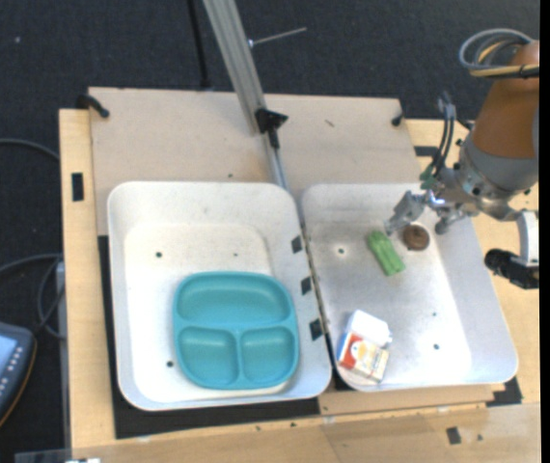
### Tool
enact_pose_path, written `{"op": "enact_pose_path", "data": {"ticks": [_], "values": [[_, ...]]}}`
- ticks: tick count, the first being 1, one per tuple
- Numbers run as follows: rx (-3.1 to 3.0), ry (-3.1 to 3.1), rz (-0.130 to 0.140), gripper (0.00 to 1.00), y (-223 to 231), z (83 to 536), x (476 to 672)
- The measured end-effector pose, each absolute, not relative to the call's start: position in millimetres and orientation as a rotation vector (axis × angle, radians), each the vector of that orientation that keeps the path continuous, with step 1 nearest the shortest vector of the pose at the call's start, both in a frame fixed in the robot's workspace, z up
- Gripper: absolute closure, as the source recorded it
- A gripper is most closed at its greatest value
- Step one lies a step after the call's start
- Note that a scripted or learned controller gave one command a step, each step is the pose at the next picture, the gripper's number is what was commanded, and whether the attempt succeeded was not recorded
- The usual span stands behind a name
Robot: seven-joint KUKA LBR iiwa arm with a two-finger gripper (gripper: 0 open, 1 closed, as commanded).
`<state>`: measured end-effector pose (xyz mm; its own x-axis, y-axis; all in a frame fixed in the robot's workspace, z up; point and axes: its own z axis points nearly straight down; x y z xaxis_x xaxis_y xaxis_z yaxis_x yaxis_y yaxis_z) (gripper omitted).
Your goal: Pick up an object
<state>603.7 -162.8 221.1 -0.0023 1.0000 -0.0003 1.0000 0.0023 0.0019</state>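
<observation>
Bins number two: left bin [140, 210] holds one teal divided tray [236, 329]; right bin [468, 340] holds one green block [386, 254], one brown ball [416, 237], one small carton [364, 347]. Gripper [424, 214] hangs spread over the ball, gripping nothing. Tan bench [178, 133], dark carpet [63, 37].

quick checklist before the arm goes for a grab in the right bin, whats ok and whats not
1. Targets in the right bin: green block, brown round piece, small carton. Ok.
2. End effector above the bin's upper part, near the brown round piece. Ok.
3. Something held already: cannot tell.
4. Green block apart from the brown piece: ok, narrowly.
5. Carton against the bin's near wall, awkward to grab: not ok.
</observation>
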Motion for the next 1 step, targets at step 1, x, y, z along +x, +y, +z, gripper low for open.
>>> {"op": "enact_pose_path", "data": {"ticks": [1], "values": [[2.214,2.224,0.005,1.0,-163.3,232.3,604.4]]}}
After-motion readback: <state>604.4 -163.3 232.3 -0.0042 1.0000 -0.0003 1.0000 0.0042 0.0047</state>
